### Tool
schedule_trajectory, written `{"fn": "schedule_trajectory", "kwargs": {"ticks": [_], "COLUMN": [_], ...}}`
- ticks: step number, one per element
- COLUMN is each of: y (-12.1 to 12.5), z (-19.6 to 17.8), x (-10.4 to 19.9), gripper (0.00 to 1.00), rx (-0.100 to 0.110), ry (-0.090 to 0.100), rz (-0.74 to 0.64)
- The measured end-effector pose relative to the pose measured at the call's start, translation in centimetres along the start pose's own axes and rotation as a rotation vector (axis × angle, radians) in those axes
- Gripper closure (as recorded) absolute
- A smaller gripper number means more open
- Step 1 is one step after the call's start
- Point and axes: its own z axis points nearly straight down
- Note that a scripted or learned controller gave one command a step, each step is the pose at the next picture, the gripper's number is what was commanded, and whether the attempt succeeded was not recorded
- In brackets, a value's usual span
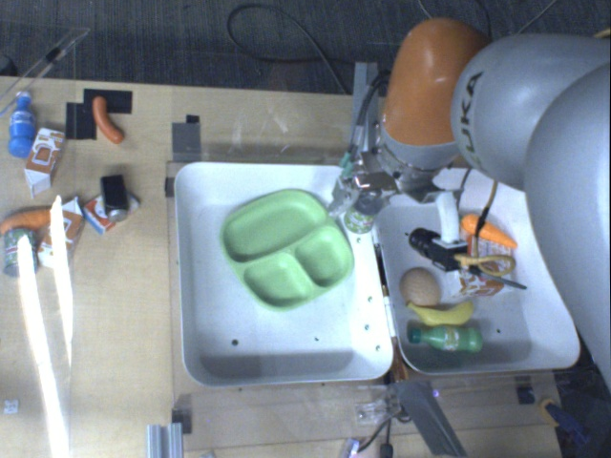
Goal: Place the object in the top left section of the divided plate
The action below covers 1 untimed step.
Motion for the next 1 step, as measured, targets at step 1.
{"fn": "schedule_trajectory", "kwargs": {"ticks": [1], "y": [0.00], "z": [-0.01], "x": [-0.05], "gripper": [0.00], "rx": [0.000], "ry": [0.000], "rz": [0.001]}}
